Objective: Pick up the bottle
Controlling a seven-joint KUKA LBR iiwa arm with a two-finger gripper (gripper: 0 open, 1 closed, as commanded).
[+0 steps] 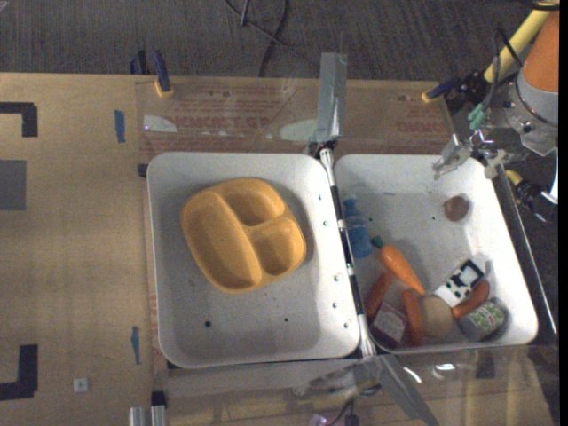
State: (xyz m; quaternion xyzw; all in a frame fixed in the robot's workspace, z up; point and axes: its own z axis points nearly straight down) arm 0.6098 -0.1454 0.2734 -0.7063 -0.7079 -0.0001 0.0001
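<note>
The bottle (356, 231) is small and blue and lies against the left wall of the right bin (399, 180), just behind an orange carrot (401, 269). My gripper (462, 156) hangs over the bin's far right corner, well to the right of the bottle and behind it. Its fingers are spread open with nothing between them. The grey arm with its orange band enters from the top right.
The right bin also holds a brown round piece (456, 208), a black-and-white box (463, 280), a can (484, 319), a potato (436, 316) and red sausages (414, 316). A yellow divided plate (242, 233) lies in the left bin (177, 327). A metal divider (330, 105) stands behind the bins.
</note>
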